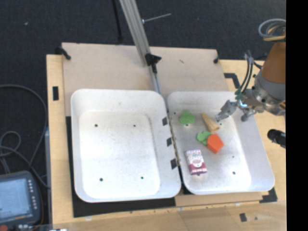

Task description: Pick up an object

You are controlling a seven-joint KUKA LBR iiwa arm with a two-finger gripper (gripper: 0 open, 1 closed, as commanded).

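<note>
The gripper [234,110] hangs over the upper right part of the right bin [250,177], its two fingers spread apart with nothing between them. Just to its lower left lies a tan wedge [210,122], long axis running from upper left to lower right, apparently within easy reach. Below sit a green piece [202,137] touching an orange block [215,143], a small carton [196,161] and a green shape [187,118]. The left bin [79,105] offers room.

A wooden bench [120,57] is set on dark carpet [57,13]; an aluminium post [137,28] rises up-left of the pincer [236,110].
</note>
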